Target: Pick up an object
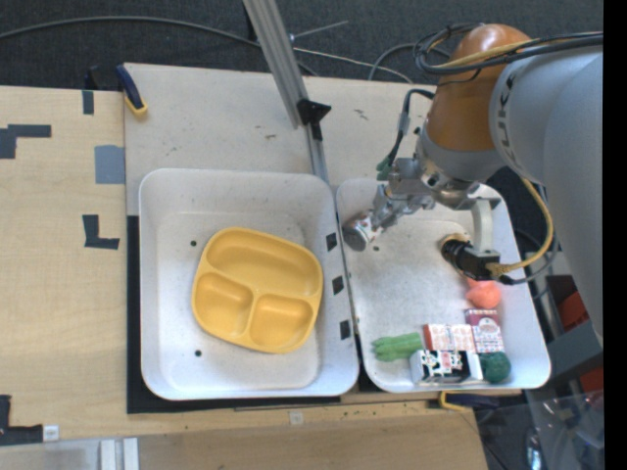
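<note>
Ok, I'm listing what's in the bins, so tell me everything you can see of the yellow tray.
The yellow tray is a rounded, glossy, plastic-looking divided plate with three compartments: one long section along its far side and two smaller ones nearer the camera. It lies flat and right way up, turned slightly askew, near the middle of the left bin. It rests on the bin's white floor; nothing lies in it and nothing else touches it.

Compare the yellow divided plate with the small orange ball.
The yellow compartment plate lies in the left white bin; the small orange ball sits in the right white bin. The plate is broad, flat and three-sectioned; the ball is small and rounded. The plate lies alone, while the ball sits just above the small cartons. Both are warm-coloured.
</note>
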`<state>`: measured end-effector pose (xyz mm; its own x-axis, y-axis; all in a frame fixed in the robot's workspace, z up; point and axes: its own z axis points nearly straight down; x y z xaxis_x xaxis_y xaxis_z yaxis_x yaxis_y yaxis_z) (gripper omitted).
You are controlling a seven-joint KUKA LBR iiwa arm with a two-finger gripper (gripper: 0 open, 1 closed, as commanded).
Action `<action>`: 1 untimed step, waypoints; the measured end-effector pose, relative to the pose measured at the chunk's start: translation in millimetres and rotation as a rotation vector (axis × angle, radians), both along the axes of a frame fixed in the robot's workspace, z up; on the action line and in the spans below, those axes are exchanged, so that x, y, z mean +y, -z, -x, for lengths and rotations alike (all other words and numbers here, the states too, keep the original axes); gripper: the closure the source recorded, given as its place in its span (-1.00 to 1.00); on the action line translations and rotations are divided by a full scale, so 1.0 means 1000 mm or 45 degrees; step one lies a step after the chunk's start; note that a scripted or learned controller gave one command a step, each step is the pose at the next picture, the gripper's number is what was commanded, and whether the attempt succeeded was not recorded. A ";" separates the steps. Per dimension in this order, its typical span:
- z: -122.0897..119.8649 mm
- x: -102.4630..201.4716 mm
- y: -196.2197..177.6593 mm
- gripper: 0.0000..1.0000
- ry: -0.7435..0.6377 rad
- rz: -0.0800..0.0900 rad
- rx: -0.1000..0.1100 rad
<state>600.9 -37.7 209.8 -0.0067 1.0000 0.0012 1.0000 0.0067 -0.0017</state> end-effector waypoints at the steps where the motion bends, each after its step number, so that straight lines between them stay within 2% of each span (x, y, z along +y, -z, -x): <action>1: -0.013 0.051 0.004 1.00 -0.001 0.000 0.000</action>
